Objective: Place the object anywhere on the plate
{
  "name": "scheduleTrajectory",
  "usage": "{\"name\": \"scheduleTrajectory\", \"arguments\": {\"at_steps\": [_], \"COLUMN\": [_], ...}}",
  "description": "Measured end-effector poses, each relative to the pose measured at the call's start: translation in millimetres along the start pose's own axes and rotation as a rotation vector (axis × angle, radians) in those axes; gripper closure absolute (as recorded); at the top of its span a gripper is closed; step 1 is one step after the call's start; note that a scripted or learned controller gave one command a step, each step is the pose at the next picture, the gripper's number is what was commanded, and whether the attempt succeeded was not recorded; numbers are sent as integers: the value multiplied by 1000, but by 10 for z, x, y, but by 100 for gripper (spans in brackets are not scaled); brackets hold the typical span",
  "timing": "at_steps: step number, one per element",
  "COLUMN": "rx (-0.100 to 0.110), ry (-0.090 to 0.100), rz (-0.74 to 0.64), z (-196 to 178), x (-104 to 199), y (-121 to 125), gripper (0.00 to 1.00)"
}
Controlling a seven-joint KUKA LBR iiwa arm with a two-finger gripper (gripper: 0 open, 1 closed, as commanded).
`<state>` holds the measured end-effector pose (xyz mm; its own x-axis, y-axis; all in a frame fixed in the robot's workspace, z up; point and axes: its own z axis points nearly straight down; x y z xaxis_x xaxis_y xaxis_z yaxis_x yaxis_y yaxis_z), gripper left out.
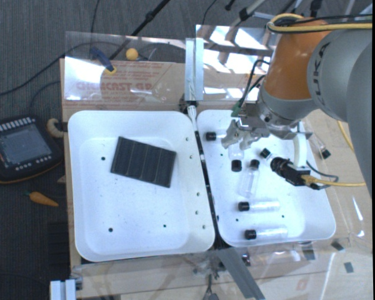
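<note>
A dark, ridged rectangular plate (144,162) lies flat in the left bin (87,230), a little above its middle. Several small clear vials with black caps are scattered in the right bin (319,220): one vial (247,183) lies near the middle, another vial (260,205) below it, and a third vial (266,233) by the front wall. My gripper (238,140) hangs over the upper left part of the right bin. It is open with nothing between its fingers. Loose black caps (236,165) lie just below it.
The raised rims where the bins meet (203,167) stand between the gripper and the plate. A black cable plug (286,170) hangs off the arm over the right bin. A teach pendant (19,149) rests on the floor left of the bench.
</note>
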<state>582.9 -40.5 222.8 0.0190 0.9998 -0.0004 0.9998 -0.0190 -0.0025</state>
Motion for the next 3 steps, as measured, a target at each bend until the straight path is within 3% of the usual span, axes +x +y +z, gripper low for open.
{"name": "scheduleTrajectory", "arguments": {"at_steps": [1, 2, 3], "rx": [3, 0, 0], "ry": [1, 1, -2], "rz": [-236, -637, -424], "z": [407, 403, 283], "x": [611, 1211, 1749], "y": [-523, -95, 400], "gripper": [100, 100, 100]}}
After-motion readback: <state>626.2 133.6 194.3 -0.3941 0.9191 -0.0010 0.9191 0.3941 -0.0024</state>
